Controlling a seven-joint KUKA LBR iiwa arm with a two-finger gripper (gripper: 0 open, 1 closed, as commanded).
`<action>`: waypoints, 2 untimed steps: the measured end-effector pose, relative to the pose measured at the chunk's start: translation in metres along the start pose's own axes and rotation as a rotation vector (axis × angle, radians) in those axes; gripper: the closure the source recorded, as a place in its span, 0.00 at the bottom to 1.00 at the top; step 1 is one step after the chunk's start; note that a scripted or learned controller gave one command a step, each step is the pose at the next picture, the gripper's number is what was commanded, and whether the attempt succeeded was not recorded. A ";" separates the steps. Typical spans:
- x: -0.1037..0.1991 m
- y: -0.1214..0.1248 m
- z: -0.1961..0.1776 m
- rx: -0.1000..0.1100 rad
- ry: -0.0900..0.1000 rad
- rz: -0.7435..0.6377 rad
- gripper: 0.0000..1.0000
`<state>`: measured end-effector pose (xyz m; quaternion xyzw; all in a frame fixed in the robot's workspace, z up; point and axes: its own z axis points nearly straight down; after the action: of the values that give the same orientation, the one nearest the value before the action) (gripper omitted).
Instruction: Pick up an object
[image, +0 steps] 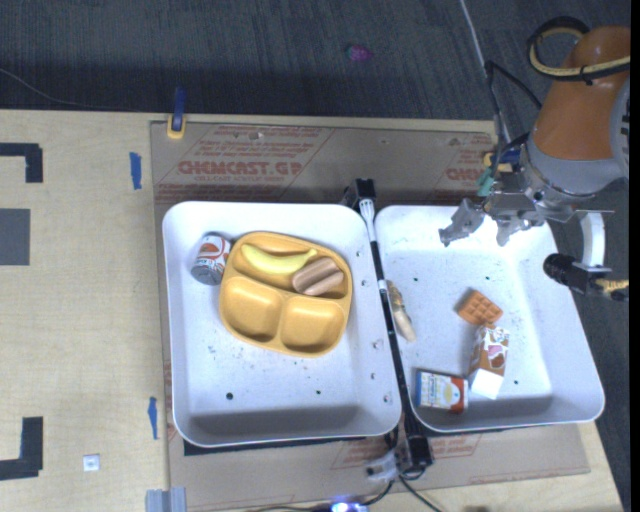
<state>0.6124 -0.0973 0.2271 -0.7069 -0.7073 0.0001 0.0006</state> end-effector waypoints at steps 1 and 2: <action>-0.007 -0.071 0.123 -0.003 -0.001 0.001 0.00; -0.001 -0.116 0.137 -0.022 -0.006 -0.001 0.00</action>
<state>0.4960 -0.0981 0.0898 -0.7067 -0.7075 -0.0055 -0.0092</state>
